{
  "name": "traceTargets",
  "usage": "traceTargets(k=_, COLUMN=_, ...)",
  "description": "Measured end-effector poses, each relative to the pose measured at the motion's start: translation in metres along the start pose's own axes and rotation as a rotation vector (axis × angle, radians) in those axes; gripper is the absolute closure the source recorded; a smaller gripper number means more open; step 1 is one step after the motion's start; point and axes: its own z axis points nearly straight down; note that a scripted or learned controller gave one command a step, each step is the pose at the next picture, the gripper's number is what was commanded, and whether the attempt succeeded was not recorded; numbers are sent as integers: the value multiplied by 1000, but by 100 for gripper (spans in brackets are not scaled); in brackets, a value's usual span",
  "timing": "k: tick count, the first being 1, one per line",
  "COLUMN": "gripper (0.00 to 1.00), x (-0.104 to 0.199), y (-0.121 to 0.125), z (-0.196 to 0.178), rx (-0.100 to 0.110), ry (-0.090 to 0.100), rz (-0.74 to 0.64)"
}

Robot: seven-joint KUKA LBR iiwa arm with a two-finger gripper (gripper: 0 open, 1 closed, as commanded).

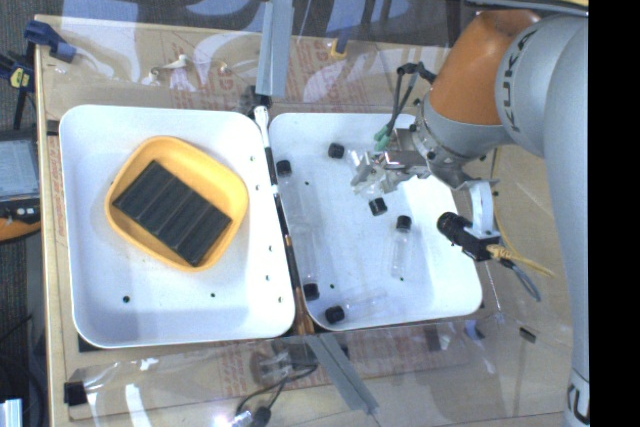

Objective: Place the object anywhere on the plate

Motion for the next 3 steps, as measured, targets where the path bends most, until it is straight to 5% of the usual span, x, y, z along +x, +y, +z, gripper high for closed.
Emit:
traceTargets(k=1, gripper=100, x=89, y=60, z=17, rx=1, ry=1, rz=-70)
traceTargets(k=2, gripper=100, x=162, y=57, z=-6, rx=-1, ry=-1, rz=-280)
traceTargets(k=3, gripper=0, x=162, y=57, z=-6, rx=-1, ry=-1, rz=-280)
